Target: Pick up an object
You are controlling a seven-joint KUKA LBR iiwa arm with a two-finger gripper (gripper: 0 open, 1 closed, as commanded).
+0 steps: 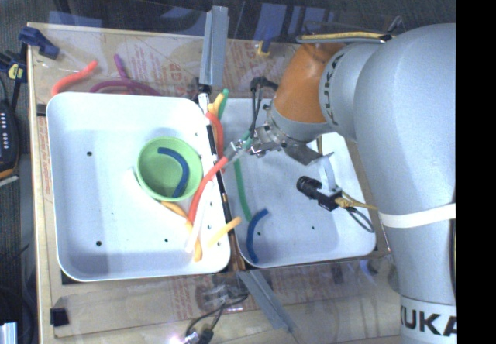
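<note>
Now reaching low into right bin (353, 245).
Jaws (246, 147) at nine o'clock, near green strip (241, 186); spacing impossible to tell.

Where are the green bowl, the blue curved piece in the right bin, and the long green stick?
green bowl (164, 172): camera view, on its inner floor, left bin.
blue curved piece (254, 228): camera view, mid-curve, right bin.
green stick (242, 187): camera view, middle of its length.

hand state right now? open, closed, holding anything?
Hand: cannot be told from this view whether it is open or closed. It sits over the left edge of the right shallow white bin, near the thin green flexible strip.
</note>
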